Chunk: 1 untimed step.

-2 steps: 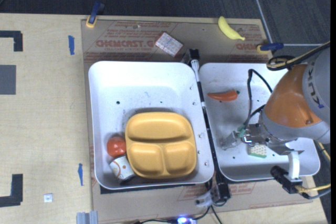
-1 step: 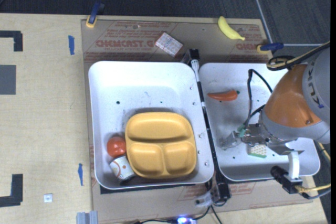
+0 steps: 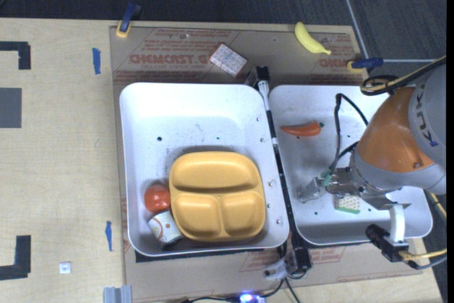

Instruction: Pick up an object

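Observation:
My gripper (image 3: 312,189) is low over the floor of the right bin (image 3: 411,223), near its left middle, reaching in from the orange-banded wrist (image 3: 390,142). A small pale green and white object (image 3: 347,204) lies just right of the gripper, partly under the wrist. A red chili pepper (image 3: 301,129) lies apart from the gripper, toward the bin's back. In the left bin (image 3: 142,110) rest a yellow divided plate (image 3: 216,194), a red-orange ball (image 3: 157,196) and a small white and orange cup (image 3: 164,226).
A yellow banana (image 3: 312,39) and a small checkered card (image 3: 227,59) lie on the brown cardboard behind the bins. Black cables (image 3: 340,131) hang from the arm over the right bin. The divider (image 3: 273,152) between the bins runs just left of the gripper.

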Each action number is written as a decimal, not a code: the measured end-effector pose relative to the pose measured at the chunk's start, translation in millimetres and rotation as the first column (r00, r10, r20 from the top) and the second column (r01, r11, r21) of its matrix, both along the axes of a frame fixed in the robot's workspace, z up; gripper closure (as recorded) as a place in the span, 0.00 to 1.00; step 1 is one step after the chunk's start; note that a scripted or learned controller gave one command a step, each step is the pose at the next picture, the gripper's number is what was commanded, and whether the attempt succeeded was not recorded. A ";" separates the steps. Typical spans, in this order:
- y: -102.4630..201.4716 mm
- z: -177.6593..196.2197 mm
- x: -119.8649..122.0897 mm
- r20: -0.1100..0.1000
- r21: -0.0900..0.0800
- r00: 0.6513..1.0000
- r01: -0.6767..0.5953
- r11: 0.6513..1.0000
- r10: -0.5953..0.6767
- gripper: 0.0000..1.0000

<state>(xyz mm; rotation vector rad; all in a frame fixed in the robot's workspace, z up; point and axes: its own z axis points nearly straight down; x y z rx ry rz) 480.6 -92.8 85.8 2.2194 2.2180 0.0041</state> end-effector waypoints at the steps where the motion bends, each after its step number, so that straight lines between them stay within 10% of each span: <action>1: -0.5 10.9 1.7 0.006 -0.001 1.000 0.000 1.000 0.000 1.00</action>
